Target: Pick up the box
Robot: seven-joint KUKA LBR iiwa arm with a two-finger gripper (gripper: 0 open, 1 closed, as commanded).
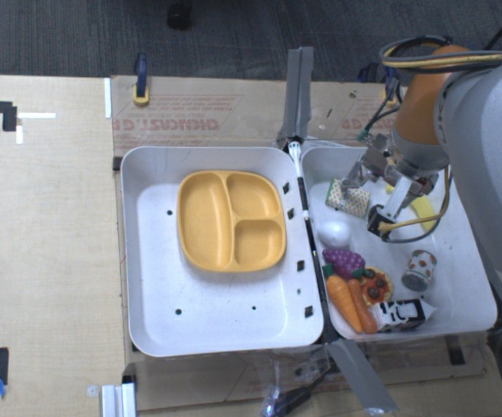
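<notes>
Looking down at a slant from above the pale wooden bench (42,233). Taking in both shallow white plastic bins (147,320).

box (348,200): small, pale, with a fine speckled/checkered print on the faces. Sits in the right bin, upper-left corner area, close to the divider wall. Tilted, one corner pointing down, not flat on a face. Top right edge partly hidden, so full shape is unclear. A white egg-shaped item lies just below it.
</notes>
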